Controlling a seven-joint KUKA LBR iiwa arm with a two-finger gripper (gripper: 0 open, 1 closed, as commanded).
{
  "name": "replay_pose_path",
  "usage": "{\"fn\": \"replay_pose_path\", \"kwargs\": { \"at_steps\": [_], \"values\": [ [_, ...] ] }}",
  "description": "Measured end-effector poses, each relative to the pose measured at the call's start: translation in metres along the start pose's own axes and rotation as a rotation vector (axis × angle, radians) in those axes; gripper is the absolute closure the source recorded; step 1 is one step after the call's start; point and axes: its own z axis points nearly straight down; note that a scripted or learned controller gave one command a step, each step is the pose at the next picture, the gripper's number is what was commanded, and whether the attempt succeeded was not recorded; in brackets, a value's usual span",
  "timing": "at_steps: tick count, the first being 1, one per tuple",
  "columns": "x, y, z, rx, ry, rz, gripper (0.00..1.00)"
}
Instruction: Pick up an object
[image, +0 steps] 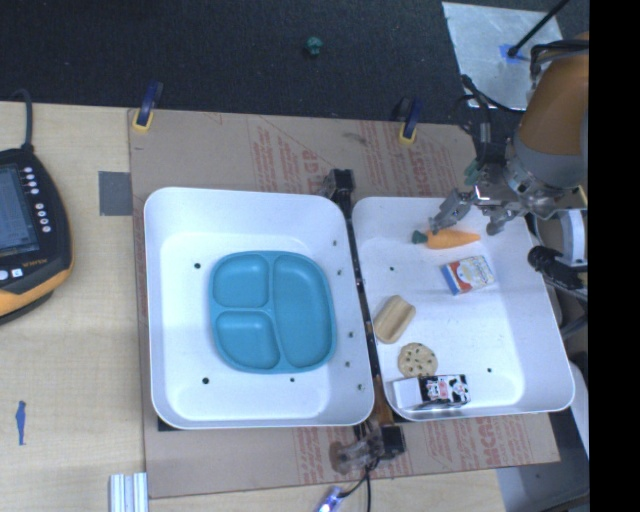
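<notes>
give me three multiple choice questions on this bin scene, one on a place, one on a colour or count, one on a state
1. Where is the divided plate?
A. in the left bin
B. in the right bin
C. on the cardboard outside the bins

2. What colour is the divided plate?
A. red
B. blue
C. yellow

3. How does the end effector stand to the toy carrot?
A. it has raised the carrot high over the left bin
B. it is parked far off over the handheld pendant
C. it is low in the right bin, just above the carrot, which lies on the bin floor

Answers: 1 A, the plate lies in the left bin. 2 B, it is light blue. 3 C, the fingers reach down by the carrot near the far edge of the right bin.
</notes>
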Motion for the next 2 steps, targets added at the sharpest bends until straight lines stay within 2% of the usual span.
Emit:
{"fn": "replay_pose_path", "kwargs": {
  "at_steps": [1, 2],
  "values": [
    [-0.030, -0.004, 0.104, -0.007, -0.003, -0.002, 0.00],
    [0.017, 0.019, 0.108, 0.005, 0.000, -0.002, 0.00]
  ]
}}
